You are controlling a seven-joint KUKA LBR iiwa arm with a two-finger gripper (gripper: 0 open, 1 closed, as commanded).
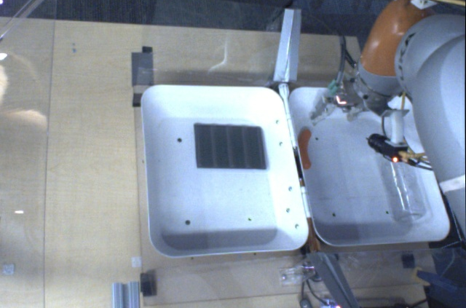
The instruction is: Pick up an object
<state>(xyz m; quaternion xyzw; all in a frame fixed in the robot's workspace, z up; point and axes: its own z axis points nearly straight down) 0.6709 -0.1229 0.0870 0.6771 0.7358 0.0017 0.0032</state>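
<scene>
Clear tube in right bin | fingers state: cannot tell | step: approach | next: descend onto orange piece

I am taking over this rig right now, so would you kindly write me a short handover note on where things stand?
Gripper: over the far left corner of the right bin, near its wall; I cannot tell whether it is open or shut, and nothing shows between its fingers.
Things: an orange-red object lies against the right bin's left wall; a clear plastic bottle lies near that bin's right side. The left bin shows a dark ribbed rectangle at its middle.
Done: no pick that I can see.
Left: grasp one object and lift it. The orange-red one lies nearest the gripper.
</scene>
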